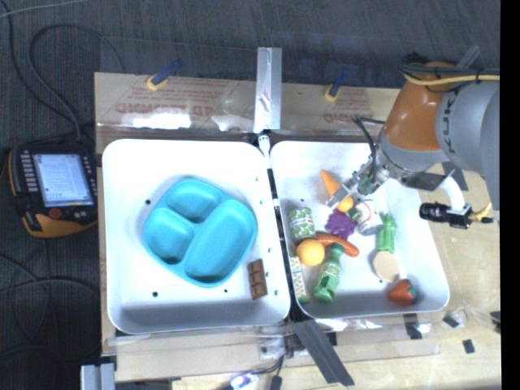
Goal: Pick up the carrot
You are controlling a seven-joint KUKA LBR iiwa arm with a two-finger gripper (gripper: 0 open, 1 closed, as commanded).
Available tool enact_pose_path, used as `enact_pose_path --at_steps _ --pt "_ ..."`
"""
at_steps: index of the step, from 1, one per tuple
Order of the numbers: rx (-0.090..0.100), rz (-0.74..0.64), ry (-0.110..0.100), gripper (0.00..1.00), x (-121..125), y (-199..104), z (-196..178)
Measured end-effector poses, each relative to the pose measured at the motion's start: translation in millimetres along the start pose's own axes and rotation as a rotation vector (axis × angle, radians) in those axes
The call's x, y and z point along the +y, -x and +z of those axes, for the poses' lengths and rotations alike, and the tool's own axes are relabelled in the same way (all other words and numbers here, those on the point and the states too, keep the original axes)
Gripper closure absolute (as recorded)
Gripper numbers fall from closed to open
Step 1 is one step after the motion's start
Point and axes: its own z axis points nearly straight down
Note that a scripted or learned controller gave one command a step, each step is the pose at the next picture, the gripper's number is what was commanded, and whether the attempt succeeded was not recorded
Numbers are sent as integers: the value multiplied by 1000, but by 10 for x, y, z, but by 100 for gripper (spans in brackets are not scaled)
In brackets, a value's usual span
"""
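Observation:
The carrot (328,184), a short orange cone, lies in the upper part of the right bin (431,258), near its left wall. My gripper (356,188) hangs low in the same bin, just right of the carrot and above a small yellow piece (345,205). It is close beside the carrot, and I see nothing between its tips. The grey arm with its orange band (414,120) comes in from the upper right.
Crowded below the gripper are purple grapes (340,223), a green can (301,222), a red-orange pepper (340,243), a yellow fruit (310,253), a green bottle (328,279) and a cucumber (387,234). The left bin holds a blue divided plate (201,230) and a chocolate bar (257,279).

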Motion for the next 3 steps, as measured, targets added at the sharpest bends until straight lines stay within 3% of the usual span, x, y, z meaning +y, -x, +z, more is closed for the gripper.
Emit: enact_pose_path --at_steps 1,2,3 --pt "2 310 -19 100 7 -87 -836" --pt "1 294 -19 100 -131 244 77" --pt "2 204 -17 100 369 261 -995"
